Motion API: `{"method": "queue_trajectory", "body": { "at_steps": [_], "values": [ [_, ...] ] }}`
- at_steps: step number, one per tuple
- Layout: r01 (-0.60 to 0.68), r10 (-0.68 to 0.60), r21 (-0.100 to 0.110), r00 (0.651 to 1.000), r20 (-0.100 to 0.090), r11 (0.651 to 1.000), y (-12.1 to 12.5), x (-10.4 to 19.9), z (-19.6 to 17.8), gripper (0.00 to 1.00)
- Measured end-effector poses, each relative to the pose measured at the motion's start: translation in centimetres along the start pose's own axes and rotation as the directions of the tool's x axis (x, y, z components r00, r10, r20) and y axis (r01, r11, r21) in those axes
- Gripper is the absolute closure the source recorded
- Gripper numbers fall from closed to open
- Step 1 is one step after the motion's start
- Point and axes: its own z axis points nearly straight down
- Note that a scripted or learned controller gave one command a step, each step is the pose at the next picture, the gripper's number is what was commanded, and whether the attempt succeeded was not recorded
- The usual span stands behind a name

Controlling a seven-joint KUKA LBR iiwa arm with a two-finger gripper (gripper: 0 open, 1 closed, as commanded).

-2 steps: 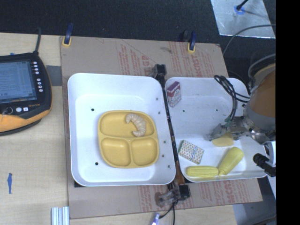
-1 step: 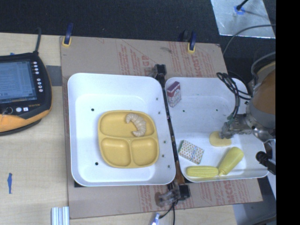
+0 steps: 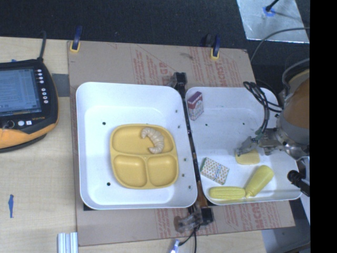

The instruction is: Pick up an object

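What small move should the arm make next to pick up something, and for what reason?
Probably a short descent onto the pale yellow piece. The gripper sits just above and beside it in the right bin, and nothing shows between the jaws yet. The corn cobs lie farther off.

Teach pendant (orange-edged) left of cardboard sheet.

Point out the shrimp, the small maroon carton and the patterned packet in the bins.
shrimp [image 3: 154, 139]: camera view, middle of its curled body, in the yellow tray's top compartment.
small maroon carton [image 3: 195, 105]: camera view, its front face.
patterned packet [image 3: 215, 170]: camera view, centre of its top.
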Motion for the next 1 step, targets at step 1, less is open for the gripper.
{"method": "queue_trajectory", "body": {
  "at_steps": [1],
  "values": [
    [0.000, 0.000, 0.001, 1.000, -0.003, 1.000, 4.11, 1.73, 1.23, 0.00]
  ]
}}
